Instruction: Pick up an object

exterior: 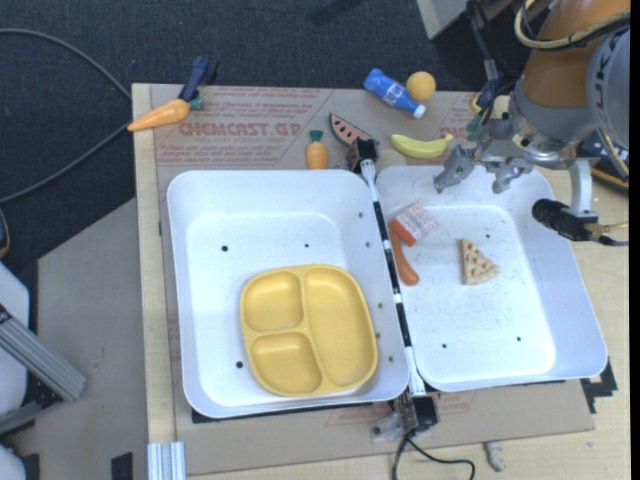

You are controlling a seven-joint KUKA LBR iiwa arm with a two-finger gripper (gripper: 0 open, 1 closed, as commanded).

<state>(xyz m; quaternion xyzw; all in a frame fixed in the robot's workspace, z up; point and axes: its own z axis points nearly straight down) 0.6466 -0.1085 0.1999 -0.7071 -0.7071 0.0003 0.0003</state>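
The arm (pixel 590 48) runs off the right edge; the orange piece's (pixel 402 252) identity is unclear.

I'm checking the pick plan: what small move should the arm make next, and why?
Probably bring the end effector forward and down toward the pizza slice. It hovers at the right bin's far rim with nothing between its spread fingers, and the slice lies alone on bare floor, apart from the sausage.

Gripper (pixel 478 171) hovers over right bin's (pixel 560 348) far rim (fingers spread).

- A robotics lab is showing: two white bins (pixel 200 228) sitting on a tabletop (pixel 150 268).
- Toy food (pixel 420 146), cables (pixel 60 48) and dark carpet (pixel 250 18) are surrounding them.
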